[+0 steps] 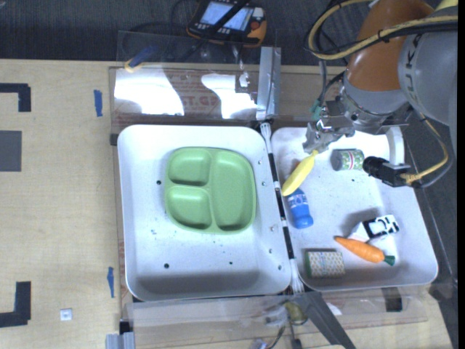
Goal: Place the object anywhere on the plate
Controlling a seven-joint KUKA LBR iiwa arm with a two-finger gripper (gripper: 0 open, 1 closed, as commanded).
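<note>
Altogether one green plate (211, 188), one banana (298, 175) pinched by the gripper (317, 146), one carrot (361, 249), two cans (348, 159).

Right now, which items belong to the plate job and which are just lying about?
Job:
green plate in the left bin
banana, under the gripper, the likely object
right bin

Lying about:
blue bottle
carrot
small can
tan block
black-and-white item

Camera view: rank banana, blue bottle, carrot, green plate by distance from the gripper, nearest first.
From the gripper, at the right bin's far end:
1. banana, just below it, at the fingertips.
2. blue bottle, beside the divider.
3. carrot and green plate, left bin: too close to call.
</note>
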